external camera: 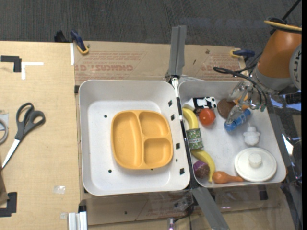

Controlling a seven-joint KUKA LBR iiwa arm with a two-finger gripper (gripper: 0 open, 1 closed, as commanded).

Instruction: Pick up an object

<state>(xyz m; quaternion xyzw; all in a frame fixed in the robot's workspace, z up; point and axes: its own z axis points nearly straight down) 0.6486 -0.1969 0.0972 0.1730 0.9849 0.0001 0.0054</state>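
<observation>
My gripper (243,103) hangs over the far right part of the right bin (224,147), just above a blue bottle-like object (237,120) and beside a brown round object (224,108). In the same bin lie a red ball-like fruit (207,116), a black-and-white toy (204,101), a banana (191,119) with a green-labelled item (194,138) across it, a small white figure (251,137), a round white lidded dish (255,164), a purple item (201,169) and an orange carrot (225,177). Nothing is visibly lifted.
The left bin (96,128) holds a yellow divided plate (142,139). Scissors (23,124) lie on the wooden bench at the far left. A grey divider bar (176,51) and blue clamps (79,42) stand behind the bins on cardboard.
</observation>
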